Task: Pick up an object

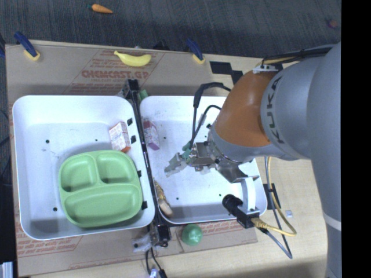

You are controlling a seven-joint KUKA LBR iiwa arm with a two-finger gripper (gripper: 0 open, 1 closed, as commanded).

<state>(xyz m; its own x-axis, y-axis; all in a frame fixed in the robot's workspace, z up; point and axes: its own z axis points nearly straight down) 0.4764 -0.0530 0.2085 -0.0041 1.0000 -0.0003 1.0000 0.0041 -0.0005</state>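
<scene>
Left bin [35, 120] holding green tray [100, 187] and small carton [119, 135], right bin [174, 109] with gripper [177, 164], grip unclear

A yellow banana [133, 58] lies on the brown cardboard sheet [87, 74] behind the two bins, close to the printed red lettering. Two blue clamps grip the cardboard's far edge, one at the left corner [26, 46] and one near the middle [195, 49]. Farther back, on the dark carpet [174, 10], rests a small orange carrot-shaped piece [102, 8]. In front of the bins, a green ball [192, 234] sits on the cardboard just beside the black clip [160, 234] where the bins meet. A yellow cable [278, 230] curls over the tan bench [290, 253] at the right front.
</scene>
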